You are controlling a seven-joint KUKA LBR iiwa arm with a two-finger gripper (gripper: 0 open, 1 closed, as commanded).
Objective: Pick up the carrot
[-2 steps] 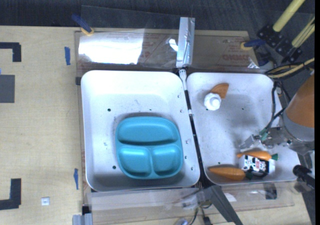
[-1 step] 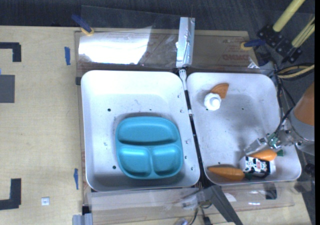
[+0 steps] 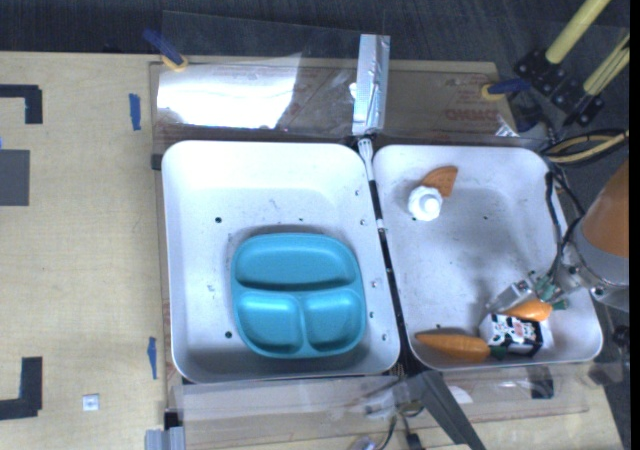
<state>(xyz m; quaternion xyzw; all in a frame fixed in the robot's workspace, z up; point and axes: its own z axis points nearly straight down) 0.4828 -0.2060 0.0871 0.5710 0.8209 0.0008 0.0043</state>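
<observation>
Claw (image 3: 522, 290) hangs low over the right bin (image 3: 470, 258), close to that bin's near right corner, at the end of an arm whose grey body and orange band (image 3: 610, 223) show just beyond the bin's right wall. Whether its fingers are apart or closed I cannot tell; the tip is small and blurs into the clutter under it.

An orange piece with a green tuft (image 3: 535, 308) sits right at the claw's tip, touching or nearly touching it, and this looks like a small carrot. I cannot say it is between the fingers. Just below it, toward the bin's near wall, lies a black-and-white object (image 3: 515, 334), and beside that, further along the near wall toward the bin's left side, a longer orange shape (image 3: 452, 345) that could also be a carrot.

Near the bin's far wall rest a small white bottle-like thing (image 3: 425, 204) and an orange wedge (image 3: 440, 179). The left bin holds a blue divided tray (image 3: 297, 290).

By my reading, the reach is done and the claw is on target, but no secured grasp or lift is evident; closing, if needed, and raising are left.
</observation>
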